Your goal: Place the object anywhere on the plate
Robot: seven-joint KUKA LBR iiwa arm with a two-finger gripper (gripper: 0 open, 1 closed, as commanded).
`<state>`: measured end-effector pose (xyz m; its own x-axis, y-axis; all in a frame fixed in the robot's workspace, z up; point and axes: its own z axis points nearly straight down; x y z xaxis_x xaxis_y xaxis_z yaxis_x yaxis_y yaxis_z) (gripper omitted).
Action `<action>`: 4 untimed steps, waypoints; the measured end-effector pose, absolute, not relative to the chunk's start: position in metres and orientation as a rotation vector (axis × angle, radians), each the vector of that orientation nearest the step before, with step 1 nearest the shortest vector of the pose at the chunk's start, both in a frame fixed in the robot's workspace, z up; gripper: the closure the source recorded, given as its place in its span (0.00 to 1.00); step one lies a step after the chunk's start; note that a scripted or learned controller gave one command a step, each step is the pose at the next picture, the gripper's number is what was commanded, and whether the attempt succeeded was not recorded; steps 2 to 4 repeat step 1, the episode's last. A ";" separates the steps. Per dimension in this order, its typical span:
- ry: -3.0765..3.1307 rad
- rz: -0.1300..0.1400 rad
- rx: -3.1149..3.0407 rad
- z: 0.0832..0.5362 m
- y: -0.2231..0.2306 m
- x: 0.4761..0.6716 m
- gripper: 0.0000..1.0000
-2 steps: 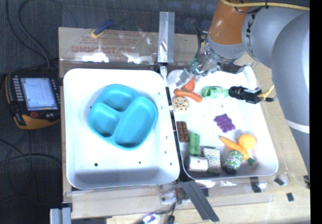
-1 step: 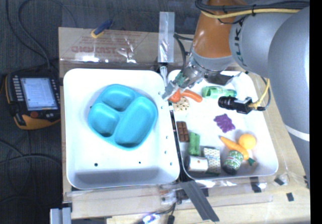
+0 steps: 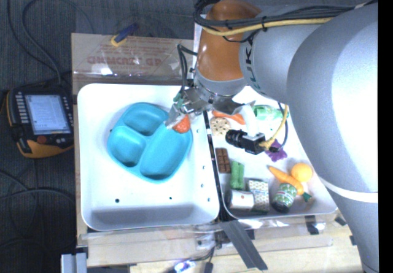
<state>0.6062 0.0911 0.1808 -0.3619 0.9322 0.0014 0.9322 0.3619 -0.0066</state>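
Note:
A blue plate (image 3: 147, 140) with three compartments lies in the left white bin (image 3: 123, 204). My gripper (image 3: 179, 119) hangs over the plate's upper right rim, reaching in from the right under the orange wrist band. A small orange object (image 3: 182, 125) shows between its fingers, just above the plate's edge. The arm's body hides the bin's top right corner.
The right bin (image 3: 319, 204) holds several toy foods: a cookie (image 3: 220, 124), a chocolate bar (image 3: 223, 160), a carrot (image 3: 284, 175), an orange ball (image 3: 302, 172), a green can (image 3: 237, 176) and a purple piece (image 3: 277, 154). A teach pendant (image 3: 40, 119) lies left of the bench.

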 end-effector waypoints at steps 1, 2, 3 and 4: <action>-2.588 0.007 -1.773 0.181 0.091 0.606 0.00; -2.588 0.007 -1.773 0.181 0.091 0.606 0.00; -2.588 0.007 -1.773 0.181 0.091 0.606 0.00; -2.588 0.007 -1.773 0.181 0.091 0.606 0.00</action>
